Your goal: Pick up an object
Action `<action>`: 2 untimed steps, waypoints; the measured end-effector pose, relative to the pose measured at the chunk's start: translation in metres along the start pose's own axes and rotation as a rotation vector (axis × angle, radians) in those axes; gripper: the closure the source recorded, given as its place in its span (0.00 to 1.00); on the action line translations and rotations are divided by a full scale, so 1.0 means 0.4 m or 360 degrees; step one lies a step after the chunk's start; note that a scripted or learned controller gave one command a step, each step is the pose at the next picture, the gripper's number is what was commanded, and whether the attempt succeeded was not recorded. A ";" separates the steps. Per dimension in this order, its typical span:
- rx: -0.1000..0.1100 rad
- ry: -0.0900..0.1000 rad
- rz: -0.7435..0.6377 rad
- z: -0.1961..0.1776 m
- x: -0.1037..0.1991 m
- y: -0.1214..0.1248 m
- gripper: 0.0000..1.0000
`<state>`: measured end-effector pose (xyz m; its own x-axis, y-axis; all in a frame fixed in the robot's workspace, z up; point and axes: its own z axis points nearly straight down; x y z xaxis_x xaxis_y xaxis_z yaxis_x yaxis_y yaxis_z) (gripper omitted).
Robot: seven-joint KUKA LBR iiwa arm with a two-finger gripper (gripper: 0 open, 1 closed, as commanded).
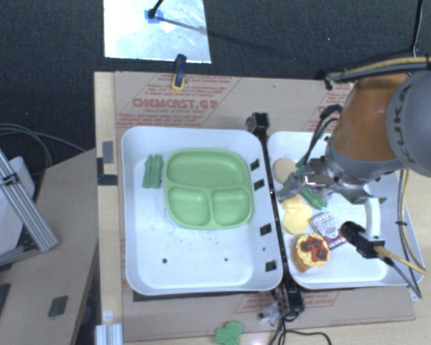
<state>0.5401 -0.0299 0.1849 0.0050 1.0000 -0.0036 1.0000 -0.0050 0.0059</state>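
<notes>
The claw [302, 187] hangs low at 10 o'clock in the right bin [391, 268]. The wrist above it hides its tips, so I cannot tell how far open it is, and nothing can be seen in its hold.

Four small things crowd that bin's 9 o'clock side:
- A pale ball [283, 169] lies at 11 o'clock from the claw.
- A yellow piece [295, 221] lies just below the claw, at its 6 o'clock.
- A packet [325, 226] lies at 3 o'clock of the yellow piece, close beside it.
- A tart [312, 251] with a red top lies at 7 o'clock in the bin.

The yellow piece is nearest and seems the likely pick. It looks like light toy food, rounded and smooth, so it may squirt out of a shallow pinch. A grip across its narrow middle, set low, would probably hold best. The packet and tart are near enough to be nudged.

The left bin [194, 268] holds a green plate [207, 189] and a green pod [153, 171] at the plate's 9 o'clock.
</notes>
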 end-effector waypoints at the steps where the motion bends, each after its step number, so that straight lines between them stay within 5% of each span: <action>1: -0.0027 0.0011 -0.0026 -0.445 0.158 0.098 0.00; 2: -0.0001 0.0006 -0.0022 -0.447 0.149 0.092 1.00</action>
<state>0.5763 0.0300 0.3636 -0.0089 1.0000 -0.0001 0.9999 0.0089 0.0065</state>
